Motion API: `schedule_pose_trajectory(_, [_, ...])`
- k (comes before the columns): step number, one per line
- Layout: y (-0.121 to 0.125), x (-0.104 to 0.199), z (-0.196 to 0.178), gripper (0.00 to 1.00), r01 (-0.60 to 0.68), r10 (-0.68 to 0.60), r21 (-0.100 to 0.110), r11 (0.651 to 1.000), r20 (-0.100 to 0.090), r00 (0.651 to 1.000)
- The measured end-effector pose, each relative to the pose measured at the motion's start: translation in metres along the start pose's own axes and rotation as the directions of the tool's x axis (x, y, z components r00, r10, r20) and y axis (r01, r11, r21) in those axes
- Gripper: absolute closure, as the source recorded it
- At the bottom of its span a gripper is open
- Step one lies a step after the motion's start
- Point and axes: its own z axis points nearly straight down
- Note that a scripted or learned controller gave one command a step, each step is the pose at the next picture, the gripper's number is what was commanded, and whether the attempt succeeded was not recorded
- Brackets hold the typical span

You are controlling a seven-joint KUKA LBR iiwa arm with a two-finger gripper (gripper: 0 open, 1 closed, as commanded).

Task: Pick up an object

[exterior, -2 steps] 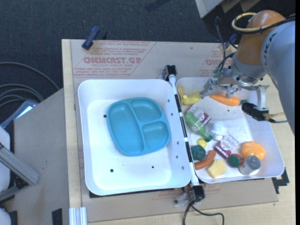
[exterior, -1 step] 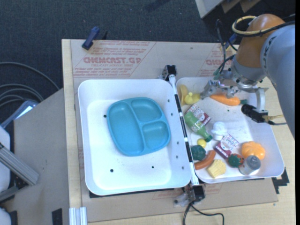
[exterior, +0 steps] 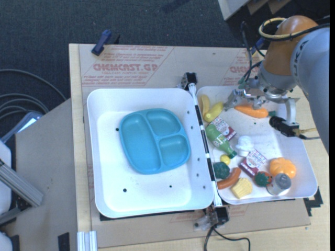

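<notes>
My gripper (exterior: 255, 114) hangs over the far end of the right bin (exterior: 306, 156), its fingers spread open. An orange carrot-shaped toy (exterior: 252, 111) lies right under it, between the two fingers, and whether they touch it I cannot tell. Nothing is clamped. Other small objects fill the same bin: a yellow banana (exterior: 204, 105), a green bottle (exterior: 220, 133), a white ball (exterior: 244, 145), a red-and-white packet (exterior: 254, 161) and an orange fruit (exterior: 282, 167).
The left bin (exterior: 104, 166) holds a blue divided plate (exterior: 155, 140). At the near end of the right bin lie a green lump (exterior: 221, 169), a sausage (exterior: 229, 178), a yellow block (exterior: 242, 188) and a grey disc (exterior: 281, 182). The grey arm (exterior: 314, 56) covers the upper right.
</notes>
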Motion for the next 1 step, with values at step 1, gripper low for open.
schedule_pose_trajectory(1, [0.0008,-0.0002,-0.0104,1.0,0.001,-0.001,-0.004,1.0,0.002,1.0])
